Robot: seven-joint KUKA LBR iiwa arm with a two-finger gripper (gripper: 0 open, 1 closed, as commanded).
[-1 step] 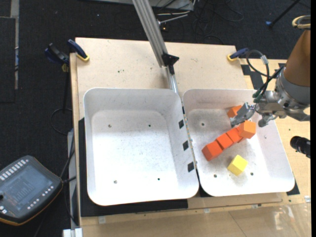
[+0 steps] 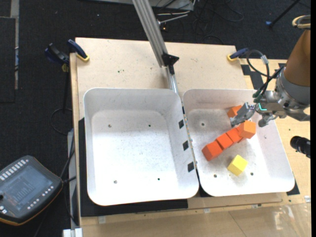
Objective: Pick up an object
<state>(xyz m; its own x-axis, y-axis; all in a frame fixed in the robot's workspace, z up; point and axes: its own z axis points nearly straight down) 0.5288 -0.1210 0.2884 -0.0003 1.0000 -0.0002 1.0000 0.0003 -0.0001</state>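
Note:
In the right bin [image 2: 276, 177] several orange blocks lie close together. A small orange block [image 2: 233, 111] sits at the upper middle, and an orange cube [image 2: 248, 129] lies just below it. A row of orange blocks [image 2: 222, 143] runs slantwise down to the left. Nearer the front lies a yellow cube [image 2: 237, 165], apart from the rest. My gripper [image 2: 245, 114] reaches in from the right. It hangs low over the bin, right beside the small orange block and just above the orange cube. Its dark body hides part of the small block.
The left bin [image 2: 98, 132] stands beside the right one, their rims meeting at the centre. A slanted metal pole [image 2: 150, 26] rises from the back of the bench. Clamps [image 2: 79, 51] hold the board's far corners. A teach pendant [image 2: 27, 186] lies at the lower left.

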